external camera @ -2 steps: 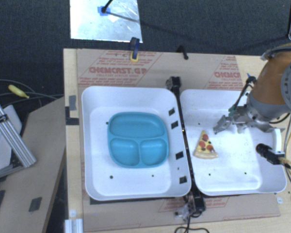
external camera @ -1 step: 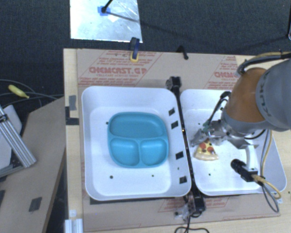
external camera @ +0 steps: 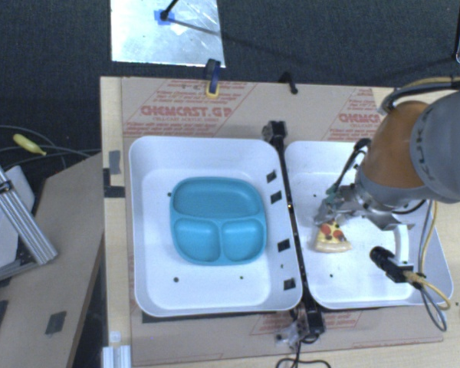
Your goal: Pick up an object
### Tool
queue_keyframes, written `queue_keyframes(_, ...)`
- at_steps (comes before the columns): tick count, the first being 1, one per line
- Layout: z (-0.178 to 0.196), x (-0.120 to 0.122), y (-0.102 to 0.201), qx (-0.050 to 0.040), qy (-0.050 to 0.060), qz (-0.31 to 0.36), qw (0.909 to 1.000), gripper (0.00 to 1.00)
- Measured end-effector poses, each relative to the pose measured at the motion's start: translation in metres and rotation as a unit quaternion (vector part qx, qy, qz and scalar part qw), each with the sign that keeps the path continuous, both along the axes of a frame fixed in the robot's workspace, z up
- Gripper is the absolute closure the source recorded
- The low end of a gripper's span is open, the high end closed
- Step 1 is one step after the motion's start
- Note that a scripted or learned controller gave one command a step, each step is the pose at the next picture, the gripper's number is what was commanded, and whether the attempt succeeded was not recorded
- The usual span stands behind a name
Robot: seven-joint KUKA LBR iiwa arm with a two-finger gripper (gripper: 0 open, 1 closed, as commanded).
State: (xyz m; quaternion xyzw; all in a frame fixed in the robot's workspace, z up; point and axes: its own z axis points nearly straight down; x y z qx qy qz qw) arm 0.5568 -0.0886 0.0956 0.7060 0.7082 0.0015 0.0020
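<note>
A toy pizza slice (external camera: 331,238), pale with red and yellow spots, lies in the right bin (external camera: 345,286) near its middle. My gripper (external camera: 329,213) reaches in from the right and hangs just above the slice's upper end, close to touching it. In the left bin (external camera: 149,205) sits a blue divided plate (external camera: 216,219), far from the gripper.
A black divider (external camera: 285,213) runs between the two bins. The bins rest on a cardboard sheet (external camera: 184,110). A shiny foil sheet (external camera: 167,20) lies at the back on the dark floor. Bare white bin floor spreads below and right of the pizza slice.
</note>
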Motion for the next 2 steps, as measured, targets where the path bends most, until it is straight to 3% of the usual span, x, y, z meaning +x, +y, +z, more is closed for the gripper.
queue_keyframes(1,0.095,0.054,0.102,0.0024,-0.005,0.006,1.0000,1.00)
queue_keyframes(2,0.139,0.085,0.151,0.0010,-0.002,0.003,1.0000,1.00)
